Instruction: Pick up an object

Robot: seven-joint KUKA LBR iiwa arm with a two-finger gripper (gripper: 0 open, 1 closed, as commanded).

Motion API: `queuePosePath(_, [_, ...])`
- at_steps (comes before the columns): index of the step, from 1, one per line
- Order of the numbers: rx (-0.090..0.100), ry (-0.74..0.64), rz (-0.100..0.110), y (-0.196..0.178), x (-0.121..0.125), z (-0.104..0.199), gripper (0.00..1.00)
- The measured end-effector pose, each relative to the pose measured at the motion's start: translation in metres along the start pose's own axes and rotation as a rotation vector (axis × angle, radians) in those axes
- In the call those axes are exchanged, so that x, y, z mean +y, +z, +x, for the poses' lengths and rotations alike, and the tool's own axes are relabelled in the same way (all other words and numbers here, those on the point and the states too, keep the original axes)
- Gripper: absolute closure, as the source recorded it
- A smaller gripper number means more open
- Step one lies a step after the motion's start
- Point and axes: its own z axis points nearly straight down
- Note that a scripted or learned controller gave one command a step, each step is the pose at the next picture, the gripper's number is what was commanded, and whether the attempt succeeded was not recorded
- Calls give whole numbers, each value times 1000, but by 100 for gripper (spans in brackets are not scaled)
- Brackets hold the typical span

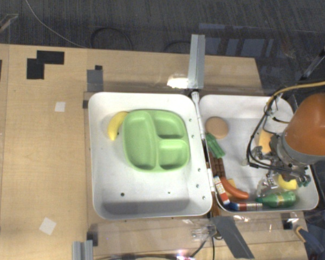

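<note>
Looking down from the fixed camera, a pale wooden tabletop point(38, 161) is carrying two shallow white bins side by side. The left bin point(146, 199) is holding a smooth, glossy green divided tray point(154, 140) with rounded corners and three compartments, and a curved yellow banana point(116, 125) is lying against the tray's left edge.

The right bin point(235, 118) is holding a flat, round, tan disc point(217, 127) near its upper left, a slim green piece point(215, 146) just below it, a dark brown bar point(217, 169) running along the left wall, and an orange, carrot-shaped piece point(231, 188) at the lower left. A green bottle point(277, 200) is lying on its side along the bottom wall, with a small yellow object point(287, 183) just above it.

The arm, with its rounded orange band point(314, 126), is reaching in from the right. The gripper point(272, 182) is hanging low over the bin's lower right corner, just beside the yellow object and right above the bottle. Whether its fingers are apart or together, I cannot tell; cables and metal parts are crowding the view there.
</note>
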Motion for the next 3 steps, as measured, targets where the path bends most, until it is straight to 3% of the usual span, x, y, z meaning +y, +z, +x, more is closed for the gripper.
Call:
queuePosePath(1, [5, 34, -6, 3, 0, -80, 0])
queuePosePath(2, [5, 156, -6, 2, -4, -49, 0])
queuePosePath(3, [11, -298, -10, -26, -64, -68, 0])
